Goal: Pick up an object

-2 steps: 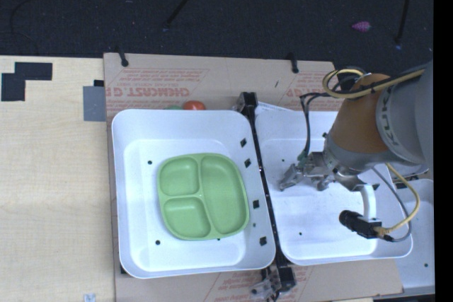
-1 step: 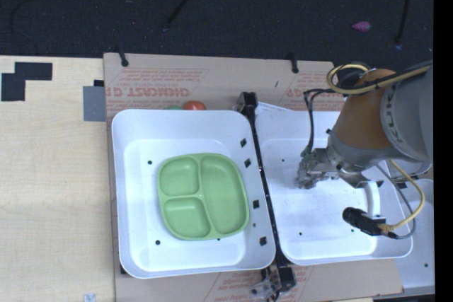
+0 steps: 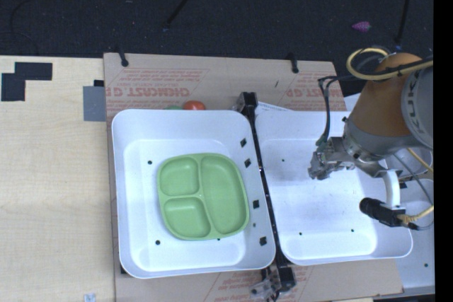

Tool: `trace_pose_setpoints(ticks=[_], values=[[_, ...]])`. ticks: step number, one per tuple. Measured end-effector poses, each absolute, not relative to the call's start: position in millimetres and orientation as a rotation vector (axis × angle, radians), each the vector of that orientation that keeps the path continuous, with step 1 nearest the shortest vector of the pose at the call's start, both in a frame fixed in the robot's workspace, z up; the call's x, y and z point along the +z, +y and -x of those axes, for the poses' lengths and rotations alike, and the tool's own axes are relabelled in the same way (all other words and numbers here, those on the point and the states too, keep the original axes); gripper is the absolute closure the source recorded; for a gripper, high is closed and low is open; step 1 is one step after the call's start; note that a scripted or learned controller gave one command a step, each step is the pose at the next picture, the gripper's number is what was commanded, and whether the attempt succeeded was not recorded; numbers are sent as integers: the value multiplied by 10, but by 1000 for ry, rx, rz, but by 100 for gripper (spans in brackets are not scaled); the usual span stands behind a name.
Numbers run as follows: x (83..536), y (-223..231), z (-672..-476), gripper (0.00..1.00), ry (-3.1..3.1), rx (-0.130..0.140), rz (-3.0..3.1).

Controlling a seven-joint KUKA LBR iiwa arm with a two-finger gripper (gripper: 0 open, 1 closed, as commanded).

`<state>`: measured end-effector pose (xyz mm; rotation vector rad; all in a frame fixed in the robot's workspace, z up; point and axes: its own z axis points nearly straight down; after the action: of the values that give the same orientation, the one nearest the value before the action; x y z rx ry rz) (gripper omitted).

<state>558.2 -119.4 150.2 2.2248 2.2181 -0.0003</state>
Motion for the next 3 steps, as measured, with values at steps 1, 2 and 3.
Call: trace_pose_setpoints(ticks=[1, 2, 3], values=[[2081, -1285, -5537, 100, 2212, 2, -2227], [2337, -1297, -5541, 100, 2220, 1, -2222], [2229, -828, -5514, 100, 2227, -2, -2222]])
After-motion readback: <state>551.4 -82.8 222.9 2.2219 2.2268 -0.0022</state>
